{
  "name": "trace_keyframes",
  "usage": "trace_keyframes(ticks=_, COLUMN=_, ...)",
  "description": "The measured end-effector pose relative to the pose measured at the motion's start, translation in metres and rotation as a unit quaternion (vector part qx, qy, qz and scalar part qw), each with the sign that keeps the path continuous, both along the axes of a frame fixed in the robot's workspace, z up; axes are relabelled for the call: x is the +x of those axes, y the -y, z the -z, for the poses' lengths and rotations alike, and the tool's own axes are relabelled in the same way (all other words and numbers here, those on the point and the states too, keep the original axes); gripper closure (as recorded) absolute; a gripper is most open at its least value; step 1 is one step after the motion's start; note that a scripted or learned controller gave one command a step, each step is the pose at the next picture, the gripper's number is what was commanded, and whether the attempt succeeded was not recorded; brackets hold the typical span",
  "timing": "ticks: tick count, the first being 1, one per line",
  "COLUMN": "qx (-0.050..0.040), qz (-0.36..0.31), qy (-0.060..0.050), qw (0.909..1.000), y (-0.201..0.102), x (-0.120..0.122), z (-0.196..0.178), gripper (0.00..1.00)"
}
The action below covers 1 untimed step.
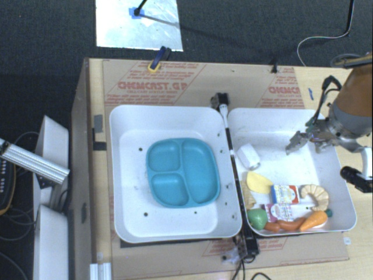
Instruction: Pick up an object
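My gripper point(304, 145) hangs over the upper right part of the right bin point(274, 124), open, with nothing between its fingers. The objects lie along that bin's near side, below and left of the gripper. They are a white cup point(249, 154), a yellow piece point(259, 183), a green apple point(257, 217), a small red and white carton point(284, 194), a pale croissant-like piece point(315, 193), an orange carrot point(315, 219) and a red piece point(280, 226). The gripper touches none of them.
The left bin point(131, 127) holds a blue divided plate point(182, 172). A black divider clip point(221, 101) sits where the two bins meet at the far side. The arm's orange band point(355, 98) is at the right edge.
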State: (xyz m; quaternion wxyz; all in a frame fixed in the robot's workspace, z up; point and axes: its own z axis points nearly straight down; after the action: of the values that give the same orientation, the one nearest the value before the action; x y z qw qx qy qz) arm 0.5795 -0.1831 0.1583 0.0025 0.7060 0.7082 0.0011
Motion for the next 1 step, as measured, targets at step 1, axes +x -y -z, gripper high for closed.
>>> trace_keyframes(ticks=1, qx=0.0005, qz=-0.001, qy=0.0, qw=1.0, y=-0.0194, x=0.082, z=-0.015, gripper=0.0)
